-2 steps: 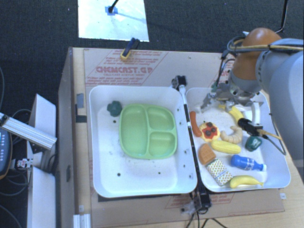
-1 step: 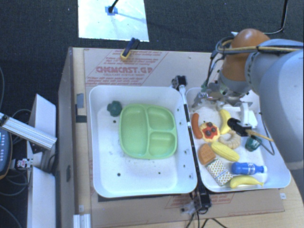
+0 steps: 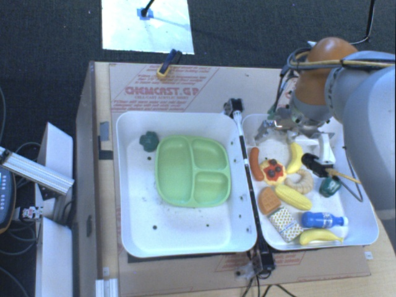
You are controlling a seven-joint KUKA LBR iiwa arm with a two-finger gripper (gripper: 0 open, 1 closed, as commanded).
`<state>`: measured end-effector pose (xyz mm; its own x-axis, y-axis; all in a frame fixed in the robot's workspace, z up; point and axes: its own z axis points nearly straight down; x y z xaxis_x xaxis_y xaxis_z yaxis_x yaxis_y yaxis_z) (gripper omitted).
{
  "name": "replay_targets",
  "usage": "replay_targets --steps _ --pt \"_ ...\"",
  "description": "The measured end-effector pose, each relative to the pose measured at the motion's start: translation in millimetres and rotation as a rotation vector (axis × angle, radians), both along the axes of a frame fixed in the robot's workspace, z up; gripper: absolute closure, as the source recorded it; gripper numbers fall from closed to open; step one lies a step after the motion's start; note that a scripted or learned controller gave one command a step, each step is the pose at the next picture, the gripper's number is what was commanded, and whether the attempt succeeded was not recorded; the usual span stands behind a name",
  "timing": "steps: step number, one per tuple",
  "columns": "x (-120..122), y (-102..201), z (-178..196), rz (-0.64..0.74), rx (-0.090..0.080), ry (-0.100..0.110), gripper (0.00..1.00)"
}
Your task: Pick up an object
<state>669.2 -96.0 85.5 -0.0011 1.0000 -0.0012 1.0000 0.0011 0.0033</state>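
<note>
My gripper hangs over the back left part of the right bin, below the orange wrist band; nothing can be seen held in it. Just in front of it lie a red sausage, a yellow banana and a red and yellow toy. Further forward are a pale ring, a corn cob, a brown biscuit, a checkered box, a blue bottle, a second banana and a small green cup.
The left bin holds a green divided plate and a dark green broccoli piece at its back left. A black divider clip sits between the bins. The arm covers the right bin's back right corner.
</note>
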Motion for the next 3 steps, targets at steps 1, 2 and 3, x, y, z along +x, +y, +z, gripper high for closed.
replay_targets --steps 1,2,3 --pt "-82 -43 -1 -0.001 0.000 0.002 0.00" --pt "-114 -2 -1 0.002 0.002 0.002 0.00" --pt "-114 -3 9 0.002 0.001 0.000 1.00"
